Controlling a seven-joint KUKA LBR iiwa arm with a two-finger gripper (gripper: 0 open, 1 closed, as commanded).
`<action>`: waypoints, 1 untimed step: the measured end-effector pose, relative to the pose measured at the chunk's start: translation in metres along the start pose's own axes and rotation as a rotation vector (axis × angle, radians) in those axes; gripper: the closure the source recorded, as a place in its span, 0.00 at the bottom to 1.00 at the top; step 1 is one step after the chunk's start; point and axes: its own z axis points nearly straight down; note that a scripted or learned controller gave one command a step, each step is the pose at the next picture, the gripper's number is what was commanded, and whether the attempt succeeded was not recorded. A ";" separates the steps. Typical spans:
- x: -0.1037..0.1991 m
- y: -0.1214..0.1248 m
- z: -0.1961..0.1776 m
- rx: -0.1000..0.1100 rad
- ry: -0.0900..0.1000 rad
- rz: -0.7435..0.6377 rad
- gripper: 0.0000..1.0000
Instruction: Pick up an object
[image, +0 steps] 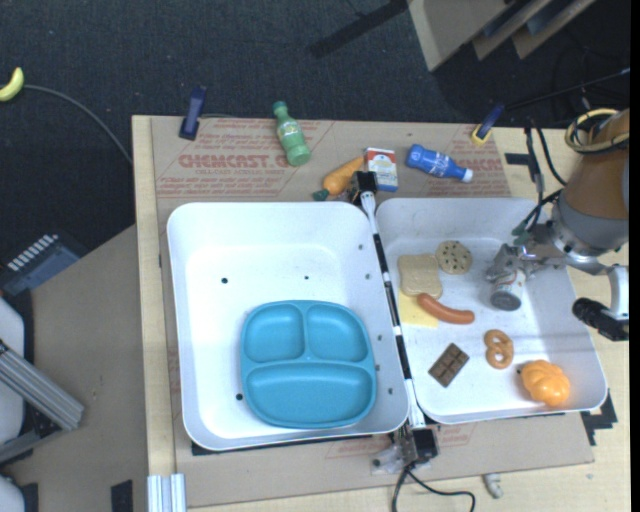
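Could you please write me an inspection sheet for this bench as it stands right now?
Surface: cardboard-covered bench bearing left bin and right bin.
Job's things: right bin holds cookie, bread slice, sausage, cheese slice, chocolate bar, pretzel, orange toy.
Clutter: blue divided plate in left bin; green bottle, blue bottle, small carton behind the bins.
Grippers: gripper low over right bin.
Cables: wire on floor.
Surroundings: dark carpet.
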 end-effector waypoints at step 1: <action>0.063 0.007 0.010 -0.001 0.002 0.001 1.00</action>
